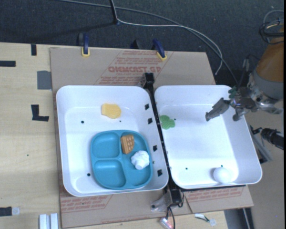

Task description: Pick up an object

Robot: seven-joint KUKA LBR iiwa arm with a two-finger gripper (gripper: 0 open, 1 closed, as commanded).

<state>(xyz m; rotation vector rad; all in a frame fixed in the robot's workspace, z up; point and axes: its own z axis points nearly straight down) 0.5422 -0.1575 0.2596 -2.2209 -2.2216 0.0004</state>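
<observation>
Camera view shows a blue plastic tray [107, 168] in the left white bin [69, 99], with a yellow lump [111, 110] above it. Right of the tray lie a green lump [167, 122] and a white ball [223, 174]. Farthest right, the gripper [226, 108] hangs, jaws apart, nothing held. It should drop next onto something. A brown cardboard sheet [128, 63] covers the desk [14, 128].

Lighting was bright and even, from overhead. The white bins [190, 92] were close to washed out, with soft glare on their rims. Shadows were faint and short, lying under the blue tray [105, 149]. The whole frame was slightly soft and low in resolution. A blurred pale smear crossed the top left corner.
</observation>
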